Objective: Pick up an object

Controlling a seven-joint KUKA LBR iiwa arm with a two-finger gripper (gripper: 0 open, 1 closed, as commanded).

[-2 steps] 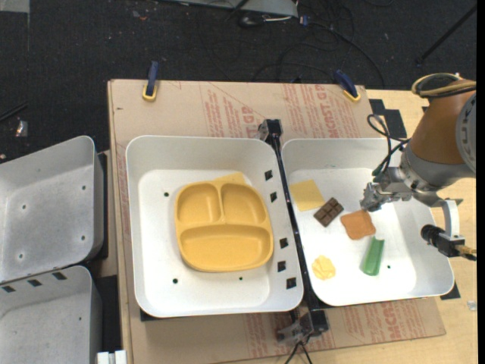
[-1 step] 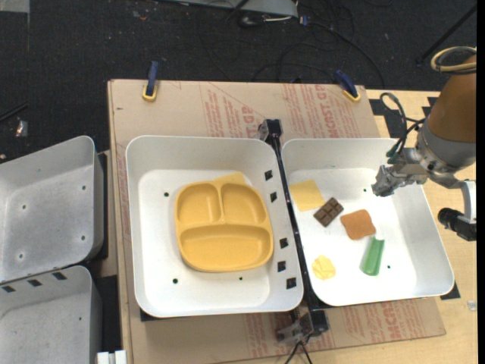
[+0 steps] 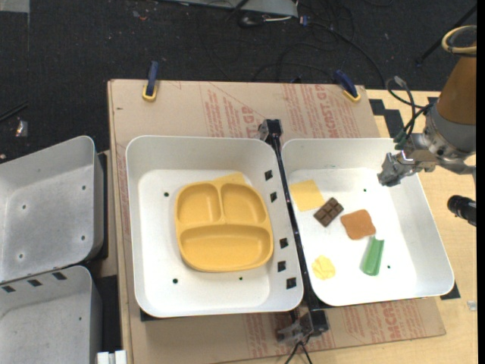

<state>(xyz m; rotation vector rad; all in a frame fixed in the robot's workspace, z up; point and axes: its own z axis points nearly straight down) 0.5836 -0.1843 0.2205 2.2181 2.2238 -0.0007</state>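
Since nothing settles whether spread or closed, leaves the gripper [image 3: 394,169] hanging over the right bin's [image 3: 424,226] far right corner, with the nearest pick, the orange-brown slab [image 3: 358,224], lying flat down-left toward the bin's middle.
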